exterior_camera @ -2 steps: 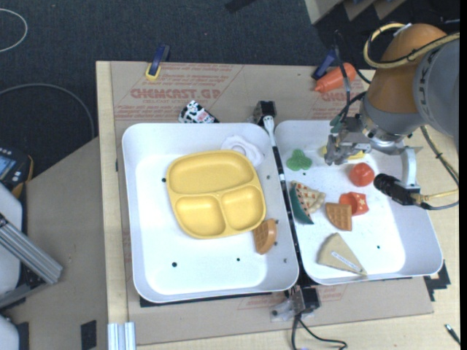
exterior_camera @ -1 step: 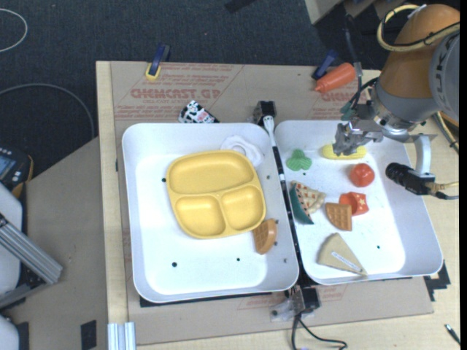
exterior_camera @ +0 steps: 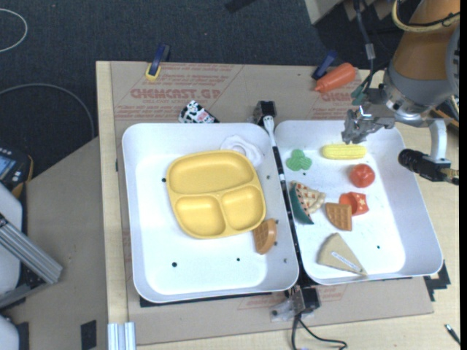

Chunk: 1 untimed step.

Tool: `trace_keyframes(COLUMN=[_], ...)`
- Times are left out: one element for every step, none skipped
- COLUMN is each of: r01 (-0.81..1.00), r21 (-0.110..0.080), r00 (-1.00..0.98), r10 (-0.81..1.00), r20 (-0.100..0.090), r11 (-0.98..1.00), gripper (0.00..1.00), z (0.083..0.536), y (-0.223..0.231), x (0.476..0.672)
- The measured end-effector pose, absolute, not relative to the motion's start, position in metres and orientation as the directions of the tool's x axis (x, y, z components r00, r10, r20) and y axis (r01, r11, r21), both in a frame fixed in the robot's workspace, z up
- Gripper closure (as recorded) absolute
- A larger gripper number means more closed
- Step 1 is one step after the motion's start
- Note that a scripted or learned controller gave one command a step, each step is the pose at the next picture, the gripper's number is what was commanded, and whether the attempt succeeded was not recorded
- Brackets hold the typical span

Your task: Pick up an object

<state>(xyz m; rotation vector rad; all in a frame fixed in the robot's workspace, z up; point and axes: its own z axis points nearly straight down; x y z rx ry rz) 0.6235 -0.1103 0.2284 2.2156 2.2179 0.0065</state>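
Two shallow white bins are sitting side by side on the bench (exterior_camera: 219, 86), whose top looks like printed cardboard. The left bin (exterior_camera: 146, 217) is holding three things: one glossy yellow plastic plate (exterior_camera: 215, 193) with three rounded compartments, one crumpled white piece (exterior_camera: 242, 149) just behind it, and one small brown pastry-shaped toy (exterior_camera: 265, 235) lying at the plate's right front corner. The right bin (exterior_camera: 408, 224) is holding seven toy foods: one green leafy piece (exterior_camera: 298, 160), one triangular pizza slice (exterior_camera: 305, 199), one ridged yellow corn cob (exterior_camera: 344, 152), one brown waffle-like square (exterior_camera: 338, 216), one pale wedge (exterior_camera: 339, 255), one round red tomato (exterior_camera: 362, 174) and one red blocky piece (exterior_camera: 356, 203). The grey gripper (exterior_camera: 357, 133) is hovering just above the corn cob near the bin's far edge; whether its fingers are apart or together cannot be told.
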Motion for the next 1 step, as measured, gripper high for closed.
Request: trace_keyframes(r01=[1.0], r21=[-0.006], r00=[0.002], r10=[1.0], r20=[0.002], r11=[-0.002], gripper=[1.0], z=[0.2182], y=[-0.0976], x=[0.5732])
